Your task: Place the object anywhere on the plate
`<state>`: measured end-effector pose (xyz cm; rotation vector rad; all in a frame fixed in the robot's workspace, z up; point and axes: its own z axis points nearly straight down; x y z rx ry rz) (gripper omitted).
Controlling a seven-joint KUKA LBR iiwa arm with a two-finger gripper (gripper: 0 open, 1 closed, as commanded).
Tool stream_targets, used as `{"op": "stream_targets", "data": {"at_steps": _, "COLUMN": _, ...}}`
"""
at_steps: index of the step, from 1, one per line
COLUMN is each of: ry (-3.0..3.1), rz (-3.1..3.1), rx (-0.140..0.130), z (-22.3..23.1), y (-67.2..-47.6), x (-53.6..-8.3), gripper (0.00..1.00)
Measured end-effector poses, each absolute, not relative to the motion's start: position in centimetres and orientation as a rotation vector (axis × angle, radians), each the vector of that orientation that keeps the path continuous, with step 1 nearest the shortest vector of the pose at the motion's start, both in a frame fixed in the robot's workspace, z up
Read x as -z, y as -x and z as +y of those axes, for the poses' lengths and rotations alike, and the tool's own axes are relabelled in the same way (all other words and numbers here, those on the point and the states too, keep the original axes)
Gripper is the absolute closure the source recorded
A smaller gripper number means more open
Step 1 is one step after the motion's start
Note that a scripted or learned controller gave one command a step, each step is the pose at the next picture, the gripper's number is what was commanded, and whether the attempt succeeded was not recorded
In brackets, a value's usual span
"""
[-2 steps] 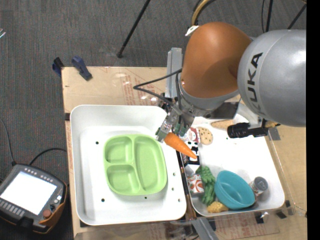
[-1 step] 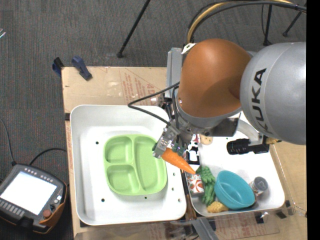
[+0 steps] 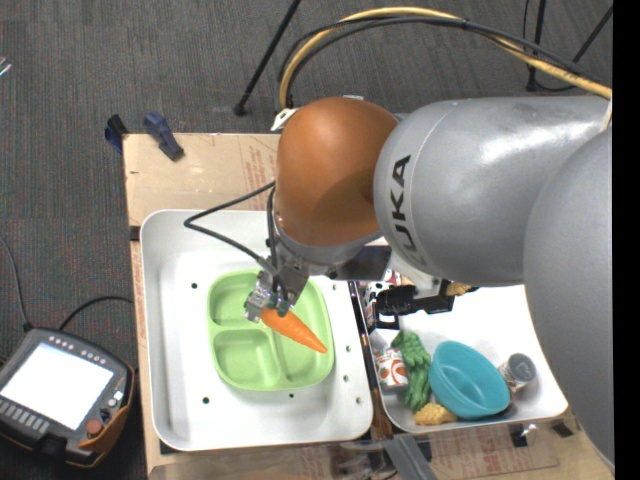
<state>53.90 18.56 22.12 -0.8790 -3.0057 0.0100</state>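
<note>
The tool [image 3: 268, 305] grips the carrot [image 3: 296, 330] over the green plate [image 3: 250, 358]

A robotics lab: teach pendant [image 3: 58, 393], tripod legs [image 3: 272, 53], carpeted floor [image 3: 90, 58].

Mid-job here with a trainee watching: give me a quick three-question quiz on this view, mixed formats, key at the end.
1. True or false: the orange toy carrot lies over the green divided plastic plate.
2. Which bin holds the teal bowl? A) left white bin B) right white bin
3. Fill in: the gripper sits at the carrot's ___ end, thick or pointed.

Key: 1 true; 2 B; 3 thick.
</note>
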Motion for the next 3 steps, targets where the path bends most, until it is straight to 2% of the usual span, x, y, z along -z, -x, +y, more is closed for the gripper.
{"op": "stream_targets", "data": {"at_steps": 1, "ry": 0.671, "rz": -3.075, "rx": 0.003, "z": 11.7, "y": -52.4, "x": -32.8, "gripper": 1.0}}
{"op": "stream_targets", "data": {"at_steps": 2, "ry": 0.095, "rz": -3.136, "rx": -0.001, "z": 21.1, "y": -51.4, "x": -29.9, "gripper": 1.0}}
{"op": "stream_targets", "data": {"at_steps": 3, "ry": 0.097, "rz": -3.137, "rx": -0.001, "z": 21.0, "y": -51.4, "x": -30.0, "gripper": 0.0}}
